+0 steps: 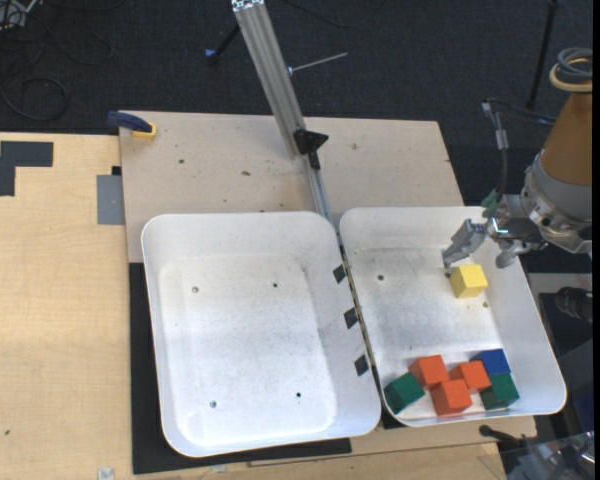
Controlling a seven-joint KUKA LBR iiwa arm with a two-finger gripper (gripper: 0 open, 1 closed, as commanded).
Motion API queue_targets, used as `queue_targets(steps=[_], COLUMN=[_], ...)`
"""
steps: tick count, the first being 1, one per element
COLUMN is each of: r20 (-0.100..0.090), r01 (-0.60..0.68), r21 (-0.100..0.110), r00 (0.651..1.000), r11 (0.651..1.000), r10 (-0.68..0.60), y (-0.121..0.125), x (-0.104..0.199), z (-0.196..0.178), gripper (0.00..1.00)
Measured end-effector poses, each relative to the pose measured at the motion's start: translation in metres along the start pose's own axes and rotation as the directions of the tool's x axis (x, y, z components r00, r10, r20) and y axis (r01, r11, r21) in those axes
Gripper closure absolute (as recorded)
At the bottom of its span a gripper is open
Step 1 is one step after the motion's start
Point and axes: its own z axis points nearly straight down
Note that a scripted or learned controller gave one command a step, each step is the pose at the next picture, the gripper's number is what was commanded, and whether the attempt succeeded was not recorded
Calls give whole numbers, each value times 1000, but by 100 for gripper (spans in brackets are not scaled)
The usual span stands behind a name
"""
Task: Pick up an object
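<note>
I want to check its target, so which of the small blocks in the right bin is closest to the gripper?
The yellow cube-shaped block. It sits alone just below the gripper, apart from the orange, green and blue blocks clustered at the right white bin's near edge.

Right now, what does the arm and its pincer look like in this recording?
The arm enters from the right: an orange-brown band over a grey wrist ring. Below it sits the pincer, a dark metallic body with two pale grey fingers and a small teal-green spot near its base. A thin cable rises beside it.
</note>
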Motion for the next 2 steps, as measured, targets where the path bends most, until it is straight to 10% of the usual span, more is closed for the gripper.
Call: queue_targets(steps=[2], r20=[0], r01=[-1], r21=[0], r00=[1000], r11=[1000], r10=[1], y=[8], x=[4], z=[45], gripper=[0])
